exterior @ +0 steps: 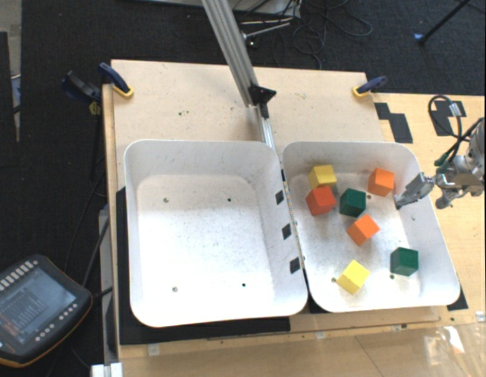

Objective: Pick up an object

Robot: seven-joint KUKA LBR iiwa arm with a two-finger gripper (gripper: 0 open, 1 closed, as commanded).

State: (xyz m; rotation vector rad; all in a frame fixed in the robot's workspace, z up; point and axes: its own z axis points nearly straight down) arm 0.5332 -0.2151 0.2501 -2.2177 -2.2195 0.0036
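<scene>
Nearest the camera, in the right bin (431, 289), a yellow cube (353, 276) lies at the front with a dark green cube (404, 261) to its right. Behind them sits an orange cube (363, 228). Farther back a red cube (321, 200) and a second green cube (352, 202) lie side by side, with another yellow cube (323, 176) and another orange cube (381, 181) beyond. The gripper (411, 192) hovers at the bin's right wall, near that far orange cube; its jaws appear parted and hold nothing. The left bin (140, 210) stands beside it on the worktop (188, 100).

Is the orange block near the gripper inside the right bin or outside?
Inside. The orange block rests on the right bin's floor, within its rim.
</scene>
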